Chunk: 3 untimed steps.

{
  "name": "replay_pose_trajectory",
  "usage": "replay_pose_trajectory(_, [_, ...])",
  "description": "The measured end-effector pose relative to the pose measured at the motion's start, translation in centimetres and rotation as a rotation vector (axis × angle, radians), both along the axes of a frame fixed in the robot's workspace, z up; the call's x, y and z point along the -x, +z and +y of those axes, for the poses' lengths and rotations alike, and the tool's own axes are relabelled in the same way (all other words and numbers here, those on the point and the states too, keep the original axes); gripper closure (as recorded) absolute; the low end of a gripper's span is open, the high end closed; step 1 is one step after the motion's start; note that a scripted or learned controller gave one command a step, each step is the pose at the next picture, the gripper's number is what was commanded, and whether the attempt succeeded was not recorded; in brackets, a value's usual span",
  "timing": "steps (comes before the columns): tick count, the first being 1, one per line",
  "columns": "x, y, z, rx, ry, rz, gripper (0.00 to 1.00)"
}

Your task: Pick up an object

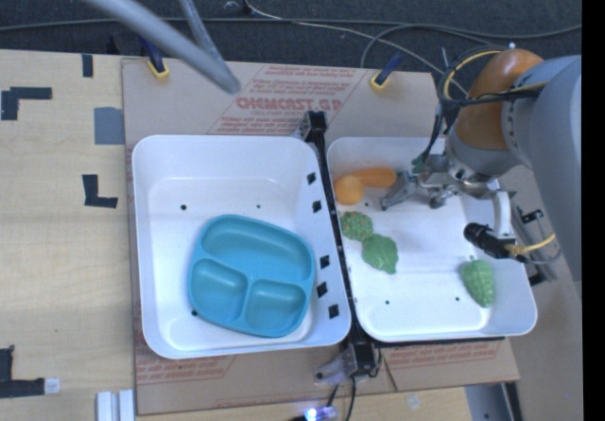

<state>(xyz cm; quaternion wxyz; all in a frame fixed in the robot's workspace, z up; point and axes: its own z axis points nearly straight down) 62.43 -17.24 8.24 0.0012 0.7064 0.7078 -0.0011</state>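
The right bin holds an orange piece at its far left. Two green leafy pieces lie just below it, and a third green piece rests near the right wall. My gripper hangs low over the bin's upper middle, just right of the orange piece. Its two fingers stand apart, open, with nothing between them.
The left bin holds a blue divided tray. A black divider runs between the bins. Cables hang from the arm over the right bin's right side. Bare bin floor lies below the gripper.
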Motion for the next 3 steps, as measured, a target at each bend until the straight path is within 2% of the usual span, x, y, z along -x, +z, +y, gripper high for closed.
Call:
replay_pose_trajectory(1, [-0.1, 0.4, 0.0, -0.001, 0.0, -0.002, 0.0])
replay_pose_trajectory(2, [-0.2, 1.4, 0.0, 0.0, 0.001, -0.005, 1.0])
replay_pose_trajectory(3, [-1.2, 6.3, 0.0, -0.003, 0.0, -0.003, 1.0])
